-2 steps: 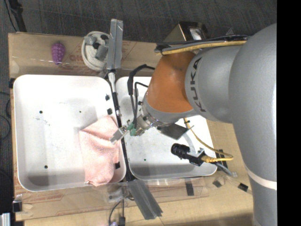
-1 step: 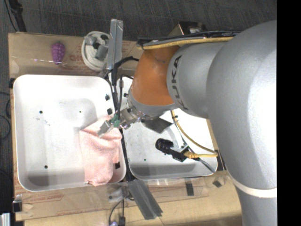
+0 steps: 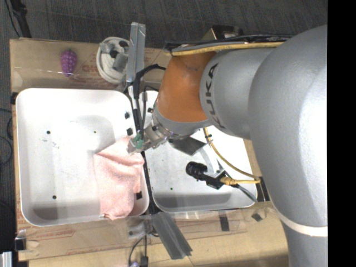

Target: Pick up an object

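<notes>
Right now, arm: the grey KUKA arm sweeps in from the right, huge in the frame, its orange band sitting just above the wrist and over the inner edge of the right bin.
Tool: the tool is down at the divide between the two bins, right at the top corner of the pink cloth; something small and greenish shows at its tip, too small to name.
Tool state: I cannot tell whether it is apart or together, the wrist hides too much from this angle.
Cloth: the pink cloth lies crumpled in the left bin's lower right corner, against the wall beside the right bin, its upper edge reaching up to the tool; whether they touch is not clear.
Left bin: the left bin is white and shallow, with a few small dark dots on its floor.
Right bin: the right bin is mostly under the arm; a black cylindrical part with a yellow cable hangs over its floor, apparently part of the arm's own rigging.
Desk: the brown desk carries a small purple object above the left bin, and near it a white roll with grey bits inside.
Top edge: a grey bar stands beside that roll, running down toward the bins' divide.
</notes>
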Available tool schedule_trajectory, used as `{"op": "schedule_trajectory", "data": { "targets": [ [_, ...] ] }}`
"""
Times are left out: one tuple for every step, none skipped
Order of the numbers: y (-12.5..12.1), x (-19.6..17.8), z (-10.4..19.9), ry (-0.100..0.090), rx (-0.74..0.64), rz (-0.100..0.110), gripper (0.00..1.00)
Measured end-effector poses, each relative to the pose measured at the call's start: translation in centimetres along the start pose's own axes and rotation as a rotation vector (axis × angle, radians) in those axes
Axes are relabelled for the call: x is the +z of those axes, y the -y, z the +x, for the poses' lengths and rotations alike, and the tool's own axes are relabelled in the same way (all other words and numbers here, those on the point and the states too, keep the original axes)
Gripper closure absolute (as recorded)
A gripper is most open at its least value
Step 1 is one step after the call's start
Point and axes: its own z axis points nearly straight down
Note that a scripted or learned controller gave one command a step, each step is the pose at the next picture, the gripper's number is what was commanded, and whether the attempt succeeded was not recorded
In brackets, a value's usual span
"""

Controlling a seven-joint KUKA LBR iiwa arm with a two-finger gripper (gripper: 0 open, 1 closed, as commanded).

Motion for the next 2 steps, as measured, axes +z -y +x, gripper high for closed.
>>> {"op": "schedule_trajectory", "data": {
  "targets": [
    [-7.52,0.95,-4.43,0.001,0.350,-0.001,1.00],
    [-7.54,0.95,-4.36,0.000,0.349,0.000,0.00]
  ]
}}
